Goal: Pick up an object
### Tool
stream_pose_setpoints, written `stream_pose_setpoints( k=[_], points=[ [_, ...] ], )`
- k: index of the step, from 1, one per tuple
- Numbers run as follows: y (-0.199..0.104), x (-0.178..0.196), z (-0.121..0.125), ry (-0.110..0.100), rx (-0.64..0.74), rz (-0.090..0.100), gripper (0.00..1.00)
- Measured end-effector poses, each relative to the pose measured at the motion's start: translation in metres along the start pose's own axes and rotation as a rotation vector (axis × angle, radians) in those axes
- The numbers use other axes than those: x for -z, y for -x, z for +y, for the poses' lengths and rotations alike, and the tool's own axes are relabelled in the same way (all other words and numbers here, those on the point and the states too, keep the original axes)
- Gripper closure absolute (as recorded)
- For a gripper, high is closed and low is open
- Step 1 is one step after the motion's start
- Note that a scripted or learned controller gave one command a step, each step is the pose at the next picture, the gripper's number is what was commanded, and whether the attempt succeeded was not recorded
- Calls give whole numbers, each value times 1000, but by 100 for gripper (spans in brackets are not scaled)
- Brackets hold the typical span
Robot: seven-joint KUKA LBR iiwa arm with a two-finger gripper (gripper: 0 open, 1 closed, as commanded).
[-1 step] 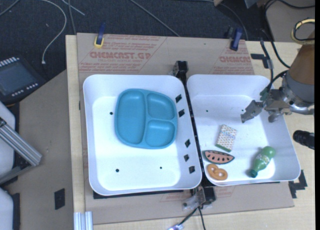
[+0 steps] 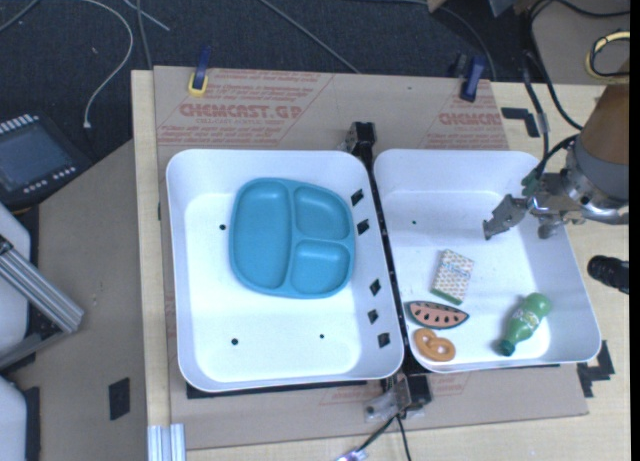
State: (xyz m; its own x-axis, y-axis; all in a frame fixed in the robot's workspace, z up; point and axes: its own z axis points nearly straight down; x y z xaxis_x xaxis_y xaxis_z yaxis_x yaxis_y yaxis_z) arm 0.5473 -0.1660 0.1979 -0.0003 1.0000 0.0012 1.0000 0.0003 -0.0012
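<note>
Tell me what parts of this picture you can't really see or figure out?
- The arm: cut off by the camera view's right edge, leaving the wrist end showing.
- The gripper: too small and blurred to tell if it is open or shut.
- The patterned little packet: print too small to read.
- The toy by the watermelon slice: the round orange piece is too small to name.

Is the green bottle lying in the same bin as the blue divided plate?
No, the green bottle lies in the right bin, while the blue divided plate sits in the left bin.
</note>
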Motion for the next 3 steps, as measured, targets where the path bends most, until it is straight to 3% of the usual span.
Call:
stream_pose_setpoints(
  k=[1,2,3],
  points=[
    [-1,-63,2,-6,0,2,0],
    [-2,-111,4,3,-1,4,0],
    [-1,-96,7,12,1,1,100]
  ],
)
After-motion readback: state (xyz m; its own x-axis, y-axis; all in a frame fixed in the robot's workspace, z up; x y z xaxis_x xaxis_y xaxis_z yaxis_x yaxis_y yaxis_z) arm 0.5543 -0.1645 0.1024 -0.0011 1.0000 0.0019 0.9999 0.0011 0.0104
